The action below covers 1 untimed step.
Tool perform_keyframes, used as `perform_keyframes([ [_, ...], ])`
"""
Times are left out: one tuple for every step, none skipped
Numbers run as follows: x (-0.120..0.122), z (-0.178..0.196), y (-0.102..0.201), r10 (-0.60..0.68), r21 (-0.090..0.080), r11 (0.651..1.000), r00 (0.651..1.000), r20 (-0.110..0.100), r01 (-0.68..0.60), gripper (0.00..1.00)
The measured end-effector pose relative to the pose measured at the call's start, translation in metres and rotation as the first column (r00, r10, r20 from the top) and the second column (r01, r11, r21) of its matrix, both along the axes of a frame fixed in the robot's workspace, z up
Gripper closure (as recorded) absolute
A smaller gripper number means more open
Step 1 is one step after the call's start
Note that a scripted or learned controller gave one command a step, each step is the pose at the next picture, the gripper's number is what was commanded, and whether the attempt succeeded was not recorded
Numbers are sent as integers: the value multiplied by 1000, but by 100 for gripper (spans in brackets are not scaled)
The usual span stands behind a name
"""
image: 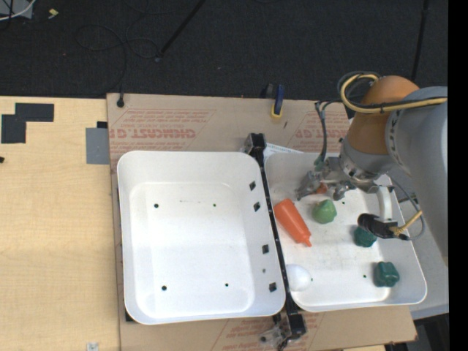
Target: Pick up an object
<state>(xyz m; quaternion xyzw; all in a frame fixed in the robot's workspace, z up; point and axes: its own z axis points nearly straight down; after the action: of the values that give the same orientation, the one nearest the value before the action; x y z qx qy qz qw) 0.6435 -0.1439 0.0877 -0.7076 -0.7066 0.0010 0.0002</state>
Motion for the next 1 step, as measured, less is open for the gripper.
perform_keyframes([
  [0, -1, 23, 3, 2, 1000, 1000, -2, -3, 0],
])
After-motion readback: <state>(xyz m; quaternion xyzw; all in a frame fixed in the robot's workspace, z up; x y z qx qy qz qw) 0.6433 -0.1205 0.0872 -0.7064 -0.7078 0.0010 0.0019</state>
